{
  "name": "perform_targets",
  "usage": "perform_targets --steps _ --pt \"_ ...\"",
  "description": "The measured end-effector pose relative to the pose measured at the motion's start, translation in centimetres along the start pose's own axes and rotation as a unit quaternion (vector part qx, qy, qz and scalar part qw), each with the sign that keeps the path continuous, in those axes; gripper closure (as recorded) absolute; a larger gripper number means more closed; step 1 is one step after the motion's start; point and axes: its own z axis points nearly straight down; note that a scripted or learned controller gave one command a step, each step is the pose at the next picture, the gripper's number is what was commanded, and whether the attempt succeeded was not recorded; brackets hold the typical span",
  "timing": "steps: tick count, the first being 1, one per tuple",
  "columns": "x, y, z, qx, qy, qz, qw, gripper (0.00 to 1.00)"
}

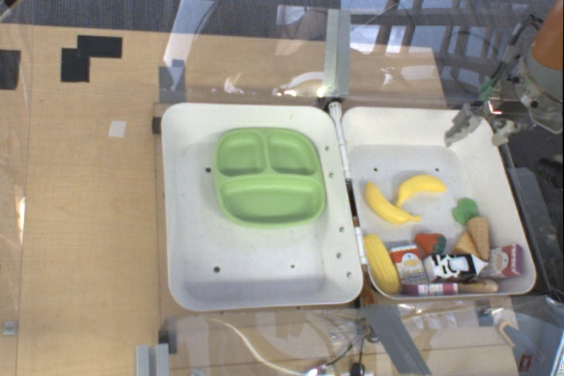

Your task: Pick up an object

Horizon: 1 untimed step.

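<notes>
My gripper (481, 128) hangs over the far right corner of the right bin (397, 150). Its two grey fingers stand apart, open, with nothing between them. Below it, nearer the bin's middle, lie two yellow bananas (388, 205) (421, 187). Toward the front of that bin are a green broccoli piece (465, 210), an ice cream cone (478, 233), a red toy (429, 242), a corn cob (379, 261), a small carton (408, 261), a black-and-white toy (449, 266), a pink and white box (508, 260) and a purple pen (432, 288).
A green divided plate (269, 176) lies in the left bin (189, 216). A metal divider rail (344, 180) runs between the two bins. Clear panels and a grey post (337, 53) stand behind them. Wooden bench top (79, 189) extends to the left.
</notes>
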Motion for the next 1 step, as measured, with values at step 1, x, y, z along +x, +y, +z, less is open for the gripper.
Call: perform_targets --steps 1 --pt "0.00 0.00 0.00 0.000 0.000 0.000 1.0000 0.00"
